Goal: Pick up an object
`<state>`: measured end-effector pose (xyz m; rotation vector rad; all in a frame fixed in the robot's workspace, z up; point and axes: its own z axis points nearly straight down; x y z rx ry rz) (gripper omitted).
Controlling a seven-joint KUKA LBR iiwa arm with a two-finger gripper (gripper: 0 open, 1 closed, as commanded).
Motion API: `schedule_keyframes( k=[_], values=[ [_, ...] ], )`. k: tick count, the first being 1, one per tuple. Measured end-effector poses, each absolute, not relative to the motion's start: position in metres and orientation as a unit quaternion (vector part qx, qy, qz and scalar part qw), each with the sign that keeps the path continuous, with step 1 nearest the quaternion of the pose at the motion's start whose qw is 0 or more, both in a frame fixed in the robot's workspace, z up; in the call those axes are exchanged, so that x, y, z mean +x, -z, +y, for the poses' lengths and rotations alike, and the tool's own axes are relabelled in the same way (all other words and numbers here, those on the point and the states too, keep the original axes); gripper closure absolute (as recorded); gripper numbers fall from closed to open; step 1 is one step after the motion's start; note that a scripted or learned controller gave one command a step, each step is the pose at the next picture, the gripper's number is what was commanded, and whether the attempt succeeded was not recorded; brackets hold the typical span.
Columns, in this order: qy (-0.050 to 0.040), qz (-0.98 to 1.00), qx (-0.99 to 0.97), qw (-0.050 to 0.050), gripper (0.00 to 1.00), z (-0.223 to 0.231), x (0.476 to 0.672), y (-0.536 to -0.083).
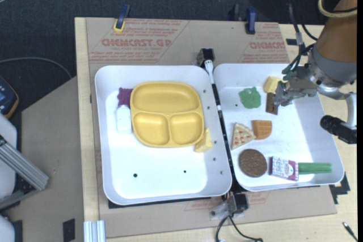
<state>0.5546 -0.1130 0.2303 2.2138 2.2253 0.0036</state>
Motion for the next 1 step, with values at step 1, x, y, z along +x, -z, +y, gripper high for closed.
schedule_keyframes(
  k=[1],
  values=[
    [-0.0019,0.709,0.705,0.001,1.00,-0.0643,0.5786,-0.2389]
  ],
)
